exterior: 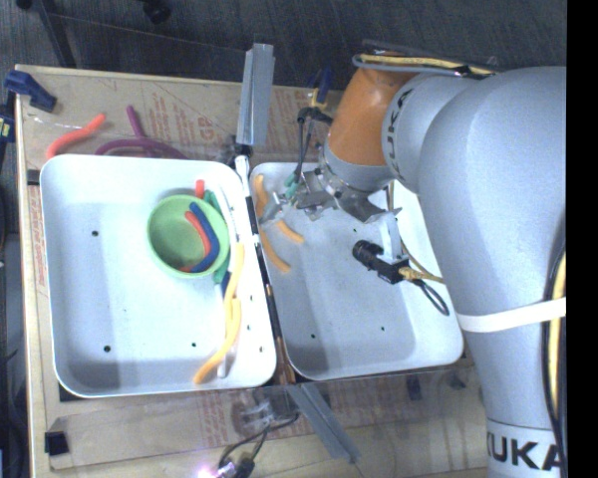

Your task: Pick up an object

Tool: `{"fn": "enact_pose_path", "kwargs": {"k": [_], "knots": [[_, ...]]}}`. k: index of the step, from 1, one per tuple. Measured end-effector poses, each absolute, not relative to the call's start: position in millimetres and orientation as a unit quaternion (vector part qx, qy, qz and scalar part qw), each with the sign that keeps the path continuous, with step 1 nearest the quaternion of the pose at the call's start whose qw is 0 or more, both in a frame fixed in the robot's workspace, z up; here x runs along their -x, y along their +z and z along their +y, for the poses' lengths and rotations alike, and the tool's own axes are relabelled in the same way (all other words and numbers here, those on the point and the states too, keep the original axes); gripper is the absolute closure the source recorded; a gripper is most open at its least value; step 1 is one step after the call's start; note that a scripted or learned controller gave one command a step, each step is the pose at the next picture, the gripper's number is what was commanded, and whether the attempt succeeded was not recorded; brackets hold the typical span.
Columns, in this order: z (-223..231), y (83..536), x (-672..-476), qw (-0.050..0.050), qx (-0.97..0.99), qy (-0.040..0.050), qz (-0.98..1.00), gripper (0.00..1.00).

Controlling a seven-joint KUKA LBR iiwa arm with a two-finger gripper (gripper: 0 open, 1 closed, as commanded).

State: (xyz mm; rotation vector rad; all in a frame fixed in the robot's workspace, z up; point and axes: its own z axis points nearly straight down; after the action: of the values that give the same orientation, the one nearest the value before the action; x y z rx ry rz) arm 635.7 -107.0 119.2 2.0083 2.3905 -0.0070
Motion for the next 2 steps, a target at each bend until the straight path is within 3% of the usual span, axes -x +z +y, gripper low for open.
{"fn": "enact_pose_path", "kwargs": {"k": [1, 2], "knots": [[-110.9, 98.6, -634.4, 0.009, -0.644, -0.0019, 0.765, 0.00], [-107.5, 108.3, -634.7, 0.006, -0.643, -0.0003, 0.766, 1.00]]}}
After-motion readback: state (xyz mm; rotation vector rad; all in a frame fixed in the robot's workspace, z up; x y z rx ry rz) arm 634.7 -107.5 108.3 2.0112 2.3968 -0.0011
